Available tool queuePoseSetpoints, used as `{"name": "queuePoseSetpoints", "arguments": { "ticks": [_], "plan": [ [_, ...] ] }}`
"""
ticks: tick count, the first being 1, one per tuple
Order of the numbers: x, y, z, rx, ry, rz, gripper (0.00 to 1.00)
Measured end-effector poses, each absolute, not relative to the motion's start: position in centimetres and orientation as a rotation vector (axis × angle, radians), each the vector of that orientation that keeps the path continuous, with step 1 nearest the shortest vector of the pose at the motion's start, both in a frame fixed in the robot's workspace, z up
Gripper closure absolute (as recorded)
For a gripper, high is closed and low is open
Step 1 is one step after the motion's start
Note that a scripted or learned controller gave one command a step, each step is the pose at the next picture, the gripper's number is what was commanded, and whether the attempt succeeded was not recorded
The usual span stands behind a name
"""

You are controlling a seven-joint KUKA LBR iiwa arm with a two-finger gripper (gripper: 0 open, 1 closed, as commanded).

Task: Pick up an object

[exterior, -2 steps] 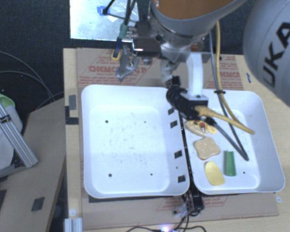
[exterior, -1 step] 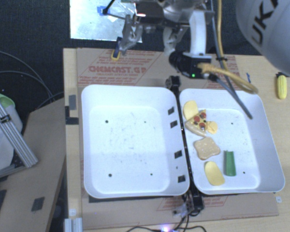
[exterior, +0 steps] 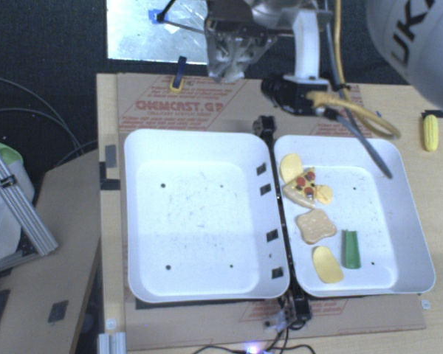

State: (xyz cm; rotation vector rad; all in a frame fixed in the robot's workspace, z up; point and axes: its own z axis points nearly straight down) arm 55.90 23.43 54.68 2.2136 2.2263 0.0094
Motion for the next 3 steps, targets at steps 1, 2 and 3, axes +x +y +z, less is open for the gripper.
{"name": "queuePoseSetpoints", "arguments": {
  "ticks": [1,2,3],
  "plan": [
    [48.3,22.6,50.9,2.217,2.23,-0.004,1.0],
    [48.7,16.8,45.1,2.227,2.217,-0.005,1.0],
    [48.7,13.7,43.7,2.223,2.219,0.002,1.0]
  ]
}}
